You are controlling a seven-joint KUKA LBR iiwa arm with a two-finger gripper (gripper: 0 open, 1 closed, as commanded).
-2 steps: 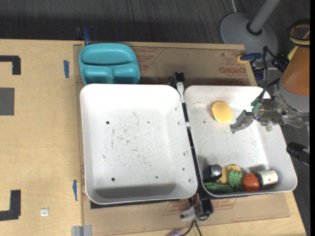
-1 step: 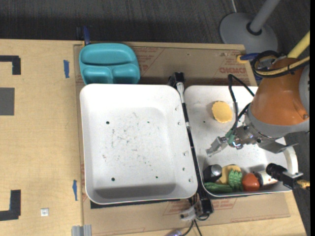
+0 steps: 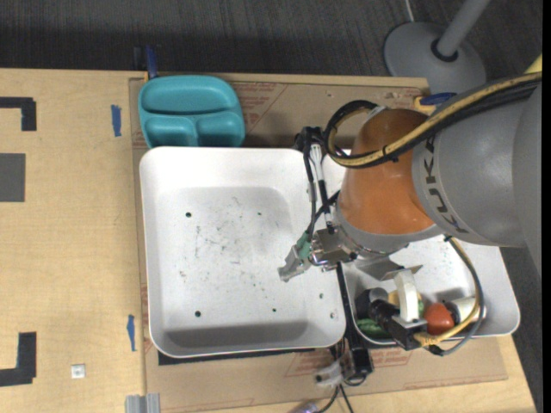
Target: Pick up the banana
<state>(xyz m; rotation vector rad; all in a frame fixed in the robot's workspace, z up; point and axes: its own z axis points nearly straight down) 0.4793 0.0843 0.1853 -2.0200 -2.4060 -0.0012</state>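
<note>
Find the grey arm (image 3: 482,170), orange band above the wrist, reaching in from the right and covering most of the right bin (image 3: 495,304); beside it the left bin (image 3: 215,231), white and scuffed, with a teal tray (image 3: 191,110) just beyond its far rim. Place the gripper (image 3: 301,261) low over the left bin's right wall; cannot tell whether closed or parted. Cannot tell where the banana lies; make out, in the right bin's near corner, a small red thing (image 3: 439,317) and a green bit (image 3: 370,325).
</note>
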